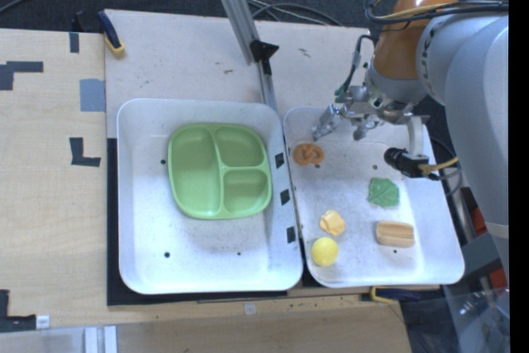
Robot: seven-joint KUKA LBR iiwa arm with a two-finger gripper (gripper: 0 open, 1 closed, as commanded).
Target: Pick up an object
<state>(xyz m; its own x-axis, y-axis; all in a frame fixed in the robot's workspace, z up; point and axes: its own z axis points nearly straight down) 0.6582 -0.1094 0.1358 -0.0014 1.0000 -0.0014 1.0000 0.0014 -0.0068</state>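
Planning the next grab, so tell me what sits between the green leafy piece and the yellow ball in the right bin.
In the camera view, a small yellow-orange piece lies between the green leafy piece and the yellow ball.

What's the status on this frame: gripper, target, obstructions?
Gripper above right bin, far end, nothing between fingers. Closest item: orange piece, lying apart from the rest. Nothing in the way.

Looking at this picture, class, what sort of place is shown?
Probably a robotics lab test bench: a grey robot arm with an orange band reaches over two shallow white bins, which hold a green divided plastic plate and small toy-like food pieces.
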